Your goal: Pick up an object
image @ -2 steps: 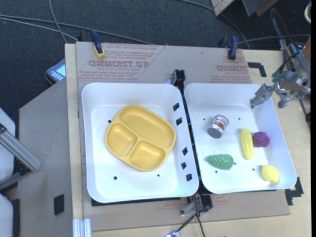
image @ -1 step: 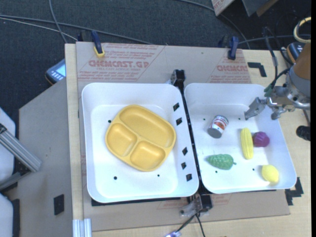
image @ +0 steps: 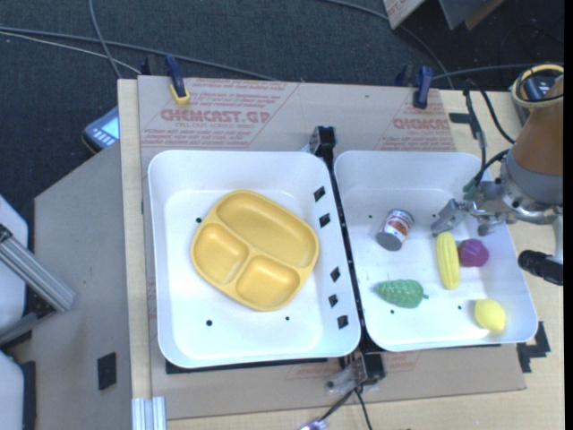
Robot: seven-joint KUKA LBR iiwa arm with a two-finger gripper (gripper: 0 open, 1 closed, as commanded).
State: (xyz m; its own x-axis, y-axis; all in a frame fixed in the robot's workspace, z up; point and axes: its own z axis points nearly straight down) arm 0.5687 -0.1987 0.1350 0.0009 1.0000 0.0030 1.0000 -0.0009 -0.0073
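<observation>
The arm reaches in over the right bin [image: 421, 164], and its gripper [image: 467, 215] hangs low above the bin floor, just beside the top end of the yellow corn cob [image: 448, 260] and close to the purple toy [image: 474, 253]. The jaws stand apart, one finger out toward the small can [image: 395, 228], the other toward the purple toy, with nothing between them. So the step in hand looks like the approach: a descent onto a target, not yet a grasp.

The candidates all lie in the right bin — the can near its middle, the corn cob upright in the view with the purple toy touching or nearly touching its right side, the green bumpy toy [image: 399, 292] lower down, and the yellow lemon [image: 489, 314] near the front right corner. The left bin [image: 170, 240] carries only the yellow divided plate [image: 255, 249].

The next move likely calls for settling on one object — the corn cob seems nearest — then lining the jaws across its narrow width, lowering and closing. The crowding purple toy could foul one finger.
</observation>
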